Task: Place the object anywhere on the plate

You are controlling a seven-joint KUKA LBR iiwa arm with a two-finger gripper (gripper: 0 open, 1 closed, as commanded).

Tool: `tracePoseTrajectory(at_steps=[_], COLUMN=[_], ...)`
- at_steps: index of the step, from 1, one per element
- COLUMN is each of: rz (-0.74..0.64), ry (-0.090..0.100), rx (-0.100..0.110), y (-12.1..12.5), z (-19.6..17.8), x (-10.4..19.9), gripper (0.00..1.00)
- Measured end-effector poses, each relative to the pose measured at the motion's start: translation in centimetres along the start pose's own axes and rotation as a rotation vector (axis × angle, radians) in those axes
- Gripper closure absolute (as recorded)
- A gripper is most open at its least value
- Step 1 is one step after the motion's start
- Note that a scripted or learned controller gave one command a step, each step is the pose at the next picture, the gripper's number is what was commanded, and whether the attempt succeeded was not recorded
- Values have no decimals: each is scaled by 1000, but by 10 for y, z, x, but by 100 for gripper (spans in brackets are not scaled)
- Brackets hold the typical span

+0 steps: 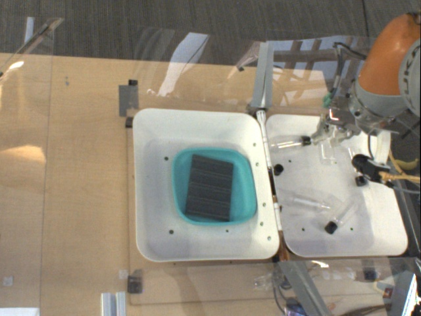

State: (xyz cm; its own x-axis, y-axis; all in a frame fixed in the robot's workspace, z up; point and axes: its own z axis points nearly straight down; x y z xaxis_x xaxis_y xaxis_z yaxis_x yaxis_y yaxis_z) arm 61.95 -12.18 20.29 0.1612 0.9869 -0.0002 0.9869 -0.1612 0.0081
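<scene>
My tool (328, 135) hangs over the back part of the right bin (378, 232), close to that bin's far wall. My grey arm comes in from the right, with the orange band (389, 51) above the wrist. From this slanted look down I cannot tell how far open the tool is, and I see nothing held in it.

The block (210, 188) is dark grey with ridges running across its top. It lies flat on the plate (179, 176), slightly turned, roughly in the middle, with the plate's rim showing on all sides of it. The plate is teal, squarish with rounded corners, and sits on the floor of the left bin (150, 176), a little toward the side nearest the right bin. The block is well apart from my tool, with the wall between the two bins lying between them.

In the right bin, near its front edge, lies a small black piece (331, 227) with something clear beside it; I cannot make out what the clear thing is. A small dark round spot (278, 170) sits by that bin's left wall.

Both bins rest side by side on the pale wooden bench (66, 176).
</scene>
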Motion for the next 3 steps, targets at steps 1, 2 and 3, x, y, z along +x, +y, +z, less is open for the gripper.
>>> tracePoseTrajectory(at_steps=[1,2,3], rz=[-180,-264,-263], ry=[2,2,3], rx=[3,2,2], y=[-121,-104,-103], z=[16,17,17], x=[32,127,126], gripper=[100,100,0])
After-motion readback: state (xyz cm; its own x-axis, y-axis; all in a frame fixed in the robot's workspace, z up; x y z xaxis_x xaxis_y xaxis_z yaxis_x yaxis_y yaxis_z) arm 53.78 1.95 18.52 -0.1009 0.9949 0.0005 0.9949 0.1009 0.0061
